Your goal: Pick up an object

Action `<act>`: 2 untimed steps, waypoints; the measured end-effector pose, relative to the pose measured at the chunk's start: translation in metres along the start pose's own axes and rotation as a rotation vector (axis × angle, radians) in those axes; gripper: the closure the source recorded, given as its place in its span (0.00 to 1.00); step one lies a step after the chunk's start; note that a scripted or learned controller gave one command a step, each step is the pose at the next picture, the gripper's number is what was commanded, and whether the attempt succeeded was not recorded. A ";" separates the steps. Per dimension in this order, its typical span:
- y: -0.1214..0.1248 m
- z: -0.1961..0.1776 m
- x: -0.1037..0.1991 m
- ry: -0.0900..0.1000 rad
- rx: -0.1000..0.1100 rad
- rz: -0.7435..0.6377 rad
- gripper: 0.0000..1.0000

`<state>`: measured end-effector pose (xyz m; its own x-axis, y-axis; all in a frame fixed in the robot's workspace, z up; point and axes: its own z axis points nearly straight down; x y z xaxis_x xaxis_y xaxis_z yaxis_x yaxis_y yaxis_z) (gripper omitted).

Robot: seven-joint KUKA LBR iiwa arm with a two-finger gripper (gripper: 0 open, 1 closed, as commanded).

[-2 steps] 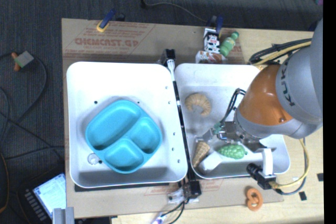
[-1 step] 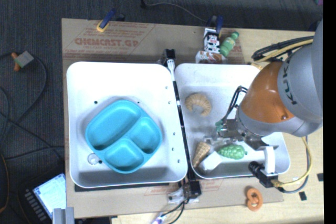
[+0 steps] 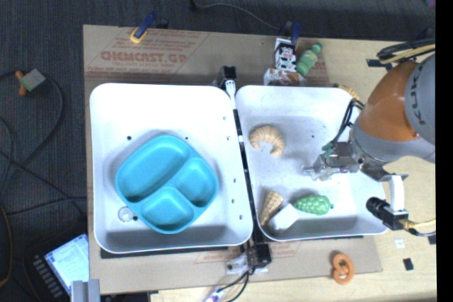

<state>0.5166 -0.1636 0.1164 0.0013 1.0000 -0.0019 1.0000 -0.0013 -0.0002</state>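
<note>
- The arm (image 3: 396,113), grey with an orange band, reaches in from the right and bends down over the right bin (image 3: 297,99).
- The gripper (image 3: 322,167) hangs low over the middle of that bin, pointing left; whether it is open or closed cannot be told at this size, and nothing is seen caught in it.
- A tan, shell-shaped croissant (image 3: 267,139) lies in the upper left part of the right bin, apart from the gripper.
- A green bunch of grapes (image 3: 312,206) lies near the bin's front wall, just below the gripper and not touching it.
- An ice-cream cone (image 3: 272,204) rests beside the grapes on the left, with a small white piece (image 3: 284,218) at its lower end.
- The left bin (image 3: 106,109) holds a blue divided plate (image 3: 166,182), tilted at an angle.
- Outside the bins, an orange ring (image 3: 342,267) lies on the bench at the front, and a green bottle (image 3: 307,59) stands behind the right bin.
</note>
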 end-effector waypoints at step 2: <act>-0.007 -0.057 -0.053 0.000 0.001 0.000 1.00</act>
<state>0.5094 -0.2160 0.1730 0.0013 1.0000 -0.0022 1.0000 -0.0013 -0.0009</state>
